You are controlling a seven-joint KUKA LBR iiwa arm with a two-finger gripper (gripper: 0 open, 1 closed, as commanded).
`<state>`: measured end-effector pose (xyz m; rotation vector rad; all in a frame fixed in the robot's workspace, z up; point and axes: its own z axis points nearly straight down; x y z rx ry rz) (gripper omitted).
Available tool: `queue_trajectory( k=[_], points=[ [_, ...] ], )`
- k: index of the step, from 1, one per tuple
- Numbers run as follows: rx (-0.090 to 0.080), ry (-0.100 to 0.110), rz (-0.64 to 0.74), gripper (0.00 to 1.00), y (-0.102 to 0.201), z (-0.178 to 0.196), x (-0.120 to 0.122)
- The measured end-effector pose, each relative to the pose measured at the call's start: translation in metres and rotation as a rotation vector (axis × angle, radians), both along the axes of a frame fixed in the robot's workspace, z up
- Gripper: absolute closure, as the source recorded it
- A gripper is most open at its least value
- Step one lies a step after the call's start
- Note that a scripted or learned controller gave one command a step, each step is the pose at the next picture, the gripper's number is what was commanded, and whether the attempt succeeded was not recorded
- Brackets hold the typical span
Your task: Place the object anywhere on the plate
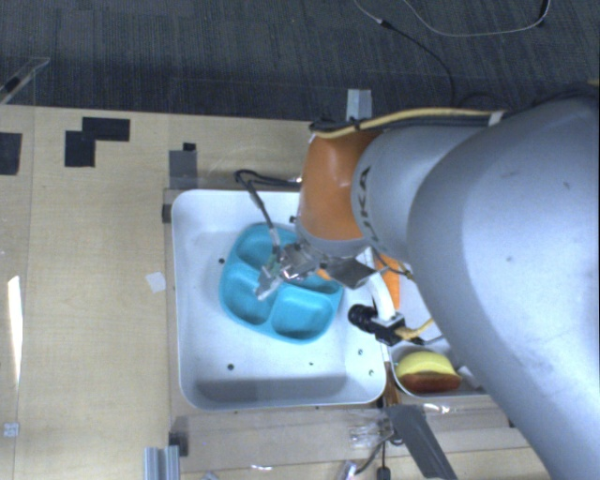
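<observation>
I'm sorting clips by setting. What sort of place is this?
Probably a robot lab bench: a grey arm reaches over a white bin holding a blue plate, with cables on dark carpet behind.

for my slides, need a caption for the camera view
KUKA arm's gripper poised over a blue divided plate in the left white bin.

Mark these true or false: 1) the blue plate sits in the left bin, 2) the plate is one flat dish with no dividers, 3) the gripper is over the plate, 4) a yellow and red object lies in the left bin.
1) True. The blue plate lies in the left white bin.
2) False. It is split into compartments by raised ridges.
3) True. The gripper is above the plate's middle.
4) False. The yellow and red object lies to the right of that bin, by the arm.
</observation>
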<state>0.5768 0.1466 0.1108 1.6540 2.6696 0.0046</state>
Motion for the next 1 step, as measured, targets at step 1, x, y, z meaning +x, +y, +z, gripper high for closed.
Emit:
queue_trajectory(
  k=[1],
  points=[
    [0.000, -0.004, 0.012, 0.00, 0.0416, 0.1473, -0.0158]
  ],
)
